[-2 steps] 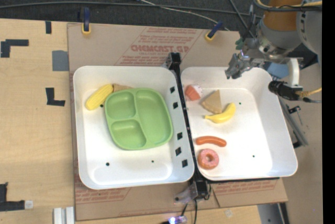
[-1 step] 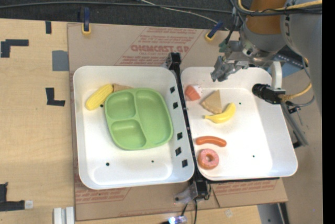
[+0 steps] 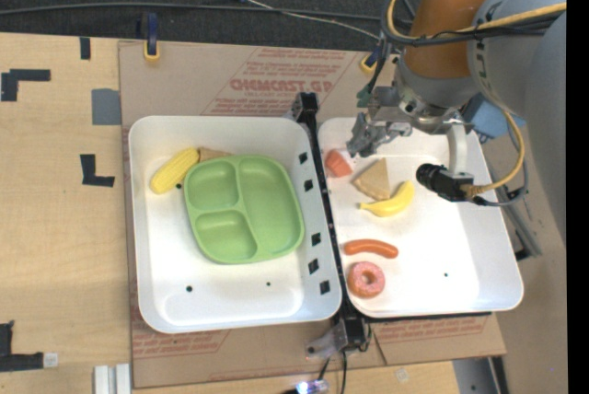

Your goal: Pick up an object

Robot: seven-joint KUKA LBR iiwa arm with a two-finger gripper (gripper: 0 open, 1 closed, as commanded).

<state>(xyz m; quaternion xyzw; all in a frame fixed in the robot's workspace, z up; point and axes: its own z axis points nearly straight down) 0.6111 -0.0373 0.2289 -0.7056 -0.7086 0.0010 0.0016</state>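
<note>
The left bin (image 3: 147, 226) holds a green divided plate (image 3: 243, 208) and a corn cob (image 3: 174, 170). The right bin (image 3: 479, 263) — banana (image 3: 390, 202), sandwich wedge (image 3: 373, 178), hot dog (image 3: 370, 248), donut (image 3: 366, 279) and a red piece (image 3: 339, 164). The tool (image 3: 361, 144) hovers upper centre just above the red piece; its opening can't be told.

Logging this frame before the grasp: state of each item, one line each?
gripper: above right bin's back-left corner, holding nothing visible
orange piece: lying below gripper
sandwich wedge: flat, beside banana
banana: lying loose
hot dog: lying flat
donut: flat
green tray: upright, compartments bare
corn: against tray's edge
</note>
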